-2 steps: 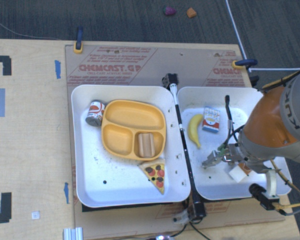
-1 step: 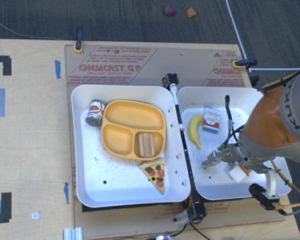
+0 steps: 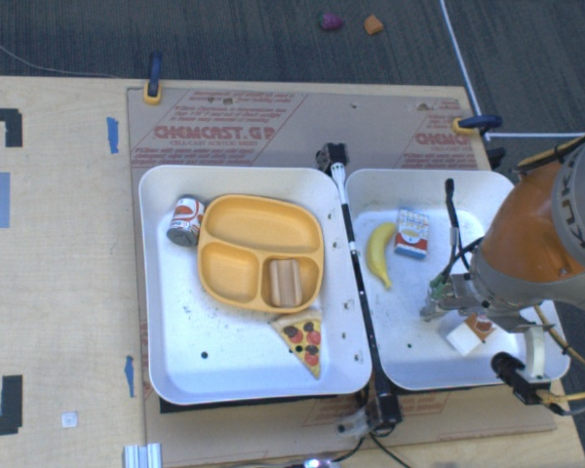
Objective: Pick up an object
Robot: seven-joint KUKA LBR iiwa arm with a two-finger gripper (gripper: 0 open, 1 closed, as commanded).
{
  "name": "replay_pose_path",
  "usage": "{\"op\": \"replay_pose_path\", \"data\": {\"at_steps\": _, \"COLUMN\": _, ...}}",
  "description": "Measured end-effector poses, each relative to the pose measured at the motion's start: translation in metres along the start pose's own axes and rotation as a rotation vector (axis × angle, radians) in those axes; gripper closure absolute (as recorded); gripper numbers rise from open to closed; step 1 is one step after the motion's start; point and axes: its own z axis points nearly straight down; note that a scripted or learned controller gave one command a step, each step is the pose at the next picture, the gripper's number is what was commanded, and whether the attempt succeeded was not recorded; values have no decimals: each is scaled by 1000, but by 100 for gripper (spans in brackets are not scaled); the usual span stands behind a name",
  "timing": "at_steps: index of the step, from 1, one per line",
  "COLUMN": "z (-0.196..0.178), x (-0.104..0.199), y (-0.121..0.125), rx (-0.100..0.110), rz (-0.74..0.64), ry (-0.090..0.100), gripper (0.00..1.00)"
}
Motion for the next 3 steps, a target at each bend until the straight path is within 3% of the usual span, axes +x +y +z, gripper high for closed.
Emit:
{"op": "replay_pose_path", "data": {"at_steps": 1, "z": 0, "x": 0, "y": 0, "rx": 1, "rz": 0, "ry": 0, "gripper": 0}}
{"op": "replay_pose_path", "data": {"at_steps": 2, "z": 11, "x": 3, "y": -3, "rx": 14, "rz": -6, "ry": 15, "gripper": 0}}
{"op": "replay_pose_path", "data": {"at_steps": 3, "z": 11, "x": 4, "y": -3, "rx": 14, "rz": -4, "ry": 13, "gripper": 0}}
